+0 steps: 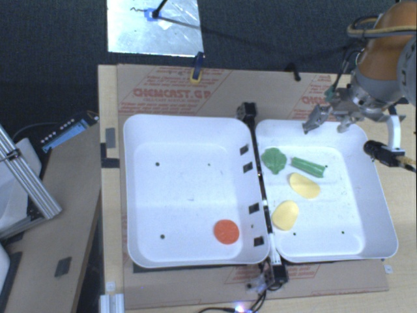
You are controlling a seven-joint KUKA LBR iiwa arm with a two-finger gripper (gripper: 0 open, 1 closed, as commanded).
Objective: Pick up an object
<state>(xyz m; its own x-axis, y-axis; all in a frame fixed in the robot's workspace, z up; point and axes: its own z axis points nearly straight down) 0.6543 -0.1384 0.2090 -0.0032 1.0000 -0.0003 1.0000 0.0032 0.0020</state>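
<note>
While my claw (329, 117) hangs open and holds nothing, the green stick (307, 167) just below looks light, stiff; grip mid-length.

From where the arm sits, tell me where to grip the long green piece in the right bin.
Probably best across the middle of the long green piece, from straight above, jaws spanning its narrow width. It lies flat, slanted, with the green leafy piece and a yellow piece close by.

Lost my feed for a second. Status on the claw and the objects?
Claw above right bin's far edge, holding nothing. Four items there: green piece, green stick, two yellow pieces. Orange disc in left bin.
</note>
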